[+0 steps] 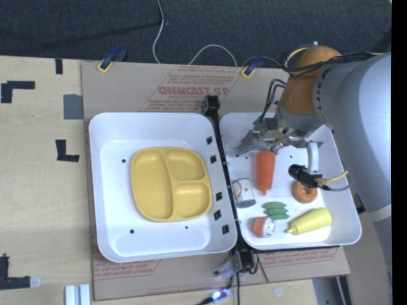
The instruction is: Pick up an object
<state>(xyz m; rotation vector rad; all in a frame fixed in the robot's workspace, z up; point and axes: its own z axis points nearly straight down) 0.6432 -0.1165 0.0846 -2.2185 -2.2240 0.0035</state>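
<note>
Orange carrot [265,171] lies in the right bin [343,230], near its far edge, pointing toward the near rim. My claw [275,142] sits just above its top end; whether it's spread or closed I cannot tell. Nearer the front edge: green pea pod [275,209], yellow lemon-shaped piece [310,221], brown ring [306,192]. Left bin [108,138] carries a yellow divided plate [170,183].

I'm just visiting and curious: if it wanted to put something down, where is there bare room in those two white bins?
The left bin has bare floor all around the yellow divided plate, widest along its near edge. The right bin is crowded: carrot, green pods, yellow squash and the gripper fill its middle.
</note>
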